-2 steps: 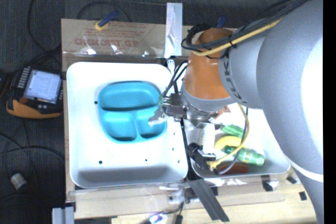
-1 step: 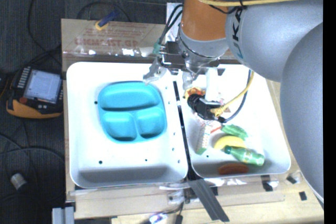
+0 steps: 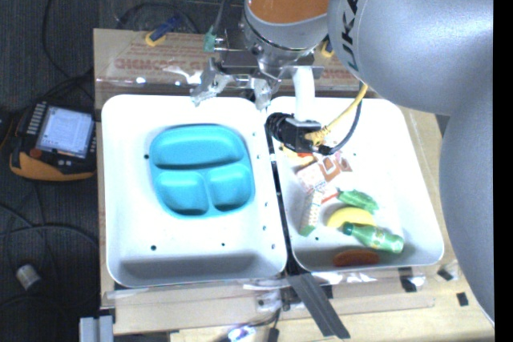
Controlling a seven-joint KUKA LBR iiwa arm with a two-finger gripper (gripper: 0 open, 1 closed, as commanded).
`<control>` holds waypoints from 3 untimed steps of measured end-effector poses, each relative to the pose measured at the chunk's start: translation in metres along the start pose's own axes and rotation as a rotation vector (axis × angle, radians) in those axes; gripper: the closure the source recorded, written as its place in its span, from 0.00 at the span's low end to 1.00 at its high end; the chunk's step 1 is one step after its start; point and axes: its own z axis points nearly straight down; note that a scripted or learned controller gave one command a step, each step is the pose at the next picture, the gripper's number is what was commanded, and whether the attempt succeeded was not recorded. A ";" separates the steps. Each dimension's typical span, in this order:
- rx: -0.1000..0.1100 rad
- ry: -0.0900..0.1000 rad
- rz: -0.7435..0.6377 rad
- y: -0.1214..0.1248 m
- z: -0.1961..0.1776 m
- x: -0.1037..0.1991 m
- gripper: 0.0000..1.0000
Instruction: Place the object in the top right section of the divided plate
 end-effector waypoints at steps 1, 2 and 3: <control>-0.001 -0.001 -0.094 0.055 -0.069 0.042 0.00; -0.001 -0.001 -0.229 0.095 -0.061 0.051 0.00; 0.000 0.000 -0.016 0.095 -0.068 0.034 0.00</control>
